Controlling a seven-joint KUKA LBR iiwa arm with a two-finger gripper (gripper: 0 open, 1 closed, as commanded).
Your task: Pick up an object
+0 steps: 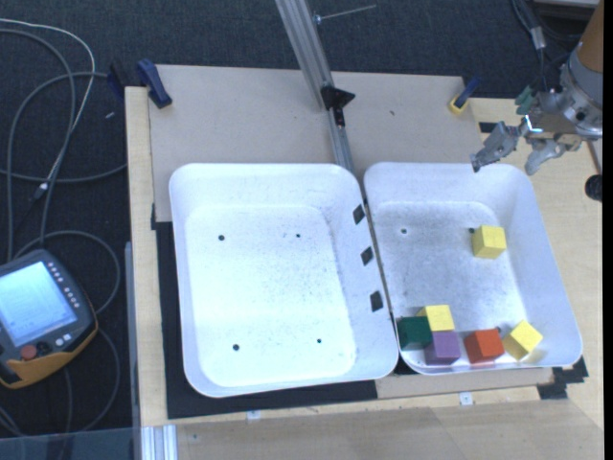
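Observation:
My gripper (pixel 517 153) hangs above the far right corner of the right bin (pixel 544 228), fingers spread apart and nothing between them. A yellow block (pixel 488 241) lies alone in that bin, below and slightly left of the gripper. Along the bin's near edge sit a green block (pixel 414 332), a yellow block (pixel 439 316), a purple block (pixel 442 347), an orange-red block (pixel 484 345) and another yellow block (pixel 525 338).
The left bin (pixel 192 257) lies beside the right one, joined by black clips (pixel 367 255). A slanted metal rail (pixel 305 41) runs down to the bins' far edge. Blue (pixel 153 82) and yellow (pixel 464 96) clamps hold the board. A teach pendant (pixel 36 314) lies at far left.

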